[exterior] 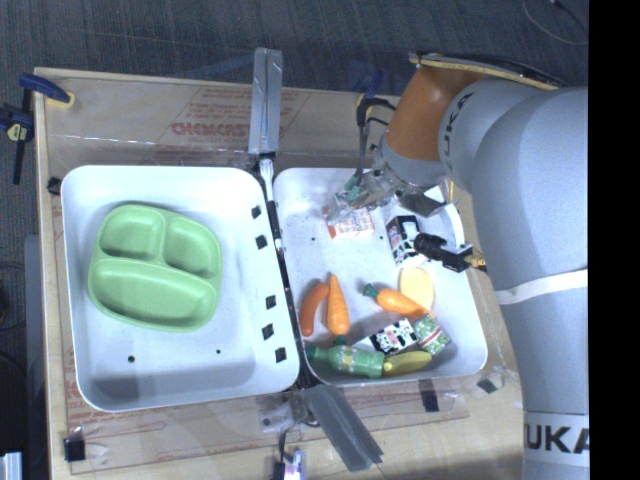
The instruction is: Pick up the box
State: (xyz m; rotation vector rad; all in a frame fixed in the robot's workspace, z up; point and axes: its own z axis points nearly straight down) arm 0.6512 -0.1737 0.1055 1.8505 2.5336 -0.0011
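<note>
You see the box (pixel 352 225) in the right bin (pixel 300 268), near the top, a bit left of the middle. It is small, white with red on it. It lies flat on the bin floor.

Gripper (pixel 352 196): low in the right bin (pixel 470 353), near its far edge; finger state indiscernible. Box (pixel 352 225): small, white with red, lying just nearer the camera than the fingertips, contact unclear. Black-and-white carton (pixel 402 239): right of the box, close beside the gripper. Round yellow piece (pixel 417 288): nearer the camera, right of the fingertips. Two carrots (pixel 327 307): side by side, well below the fingertips; a third carrot (pixel 397 301) touches the yellow piece. Green bottle (pixel 345 359) and a cow-patterned pack (pixel 397 338): along the near wall, farthest from the fingers. Green tray (pixel 157 265): three compartments, in the left bin (pixel 150 383), well left of the gripper.
</note>
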